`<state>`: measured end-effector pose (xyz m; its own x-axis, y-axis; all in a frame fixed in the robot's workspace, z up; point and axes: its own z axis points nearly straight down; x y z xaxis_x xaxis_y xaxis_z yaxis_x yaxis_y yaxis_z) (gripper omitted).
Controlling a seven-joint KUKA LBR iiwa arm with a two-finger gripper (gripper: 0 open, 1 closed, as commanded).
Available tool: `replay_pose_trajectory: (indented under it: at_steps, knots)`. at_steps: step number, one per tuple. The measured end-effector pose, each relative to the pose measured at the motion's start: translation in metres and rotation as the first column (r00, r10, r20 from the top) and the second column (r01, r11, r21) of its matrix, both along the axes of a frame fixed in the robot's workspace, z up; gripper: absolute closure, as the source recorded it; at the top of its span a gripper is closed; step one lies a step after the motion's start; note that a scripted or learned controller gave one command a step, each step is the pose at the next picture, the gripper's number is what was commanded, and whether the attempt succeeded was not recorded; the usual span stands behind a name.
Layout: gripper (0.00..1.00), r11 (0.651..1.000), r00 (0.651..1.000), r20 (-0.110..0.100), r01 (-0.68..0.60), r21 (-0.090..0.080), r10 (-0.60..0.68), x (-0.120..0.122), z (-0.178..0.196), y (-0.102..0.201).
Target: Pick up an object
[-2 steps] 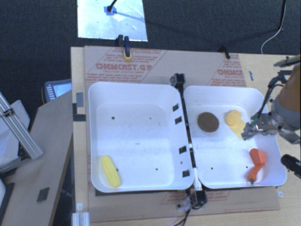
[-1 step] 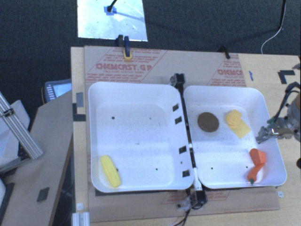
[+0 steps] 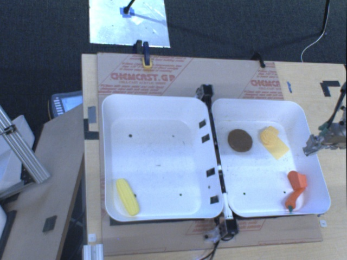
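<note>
In the right bin [image 3: 260, 106], a brown round disc [image 3: 239, 140] lies near the middle. A pale yellow wedge-like piece [image 3: 273, 141] sits just right of the disc. An orange carrot [image 3: 295, 188] rests in the bin's front right corner. The left bin [image 3: 157, 104] holds a yellow corn cob [image 3: 127, 196] in its front left corner. My gripper [image 3: 313, 145] shows at the far right, over the right bin's right rim, just right of the yellow piece and above the carrot. Nothing is visibly held in it.
A black divider strip [image 3: 213, 145] with clips runs between the two bins. The bins rest on a cardboard sheet [image 3: 162, 77] on the wooden bench. A shiny metal plate [image 3: 129, 15] lies beyond the bench. A thin cable [image 3: 339, 110] hangs near the arm at the right edge.
</note>
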<state>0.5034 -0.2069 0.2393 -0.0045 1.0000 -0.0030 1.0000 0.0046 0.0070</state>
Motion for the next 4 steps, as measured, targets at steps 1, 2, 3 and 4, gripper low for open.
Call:
replay_pose_trajectory:
  at_steps: [1, 2, 3, 4]
  knots:
    - [1.0, 1.0, 1.0, -0.019, 0.001, 0.01, -0.001, -0.02, -0.14, 0.045]
    - [1.0, 1.0, 1.0, 0.005, -0.005, 0.001, 0.005, -0.002, -0.022, 0.078]
    - [1.0, 1.0, 1.0, -0.006, 0.008, 0.0, -0.008, 0.016, -0.075, 0.015]
    - [1.0, 1.0, 1.0, -0.003, -0.005, 0.003, 0.005, 0.066, -0.128, 0.076]
